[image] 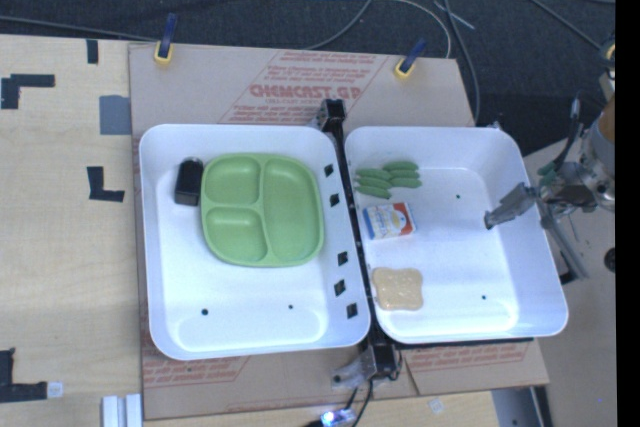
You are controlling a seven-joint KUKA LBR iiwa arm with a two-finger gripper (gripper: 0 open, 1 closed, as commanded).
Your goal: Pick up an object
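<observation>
White right bin [500, 310] holds a carton [388, 220], well apart from the pincer [500, 213], grip state unclear.

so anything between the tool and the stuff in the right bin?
Nothing visible. The tool sits over the right bin's right side; bare white floor lies between it and the carton, green beans and toast, all near the bin's left wall.
</observation>
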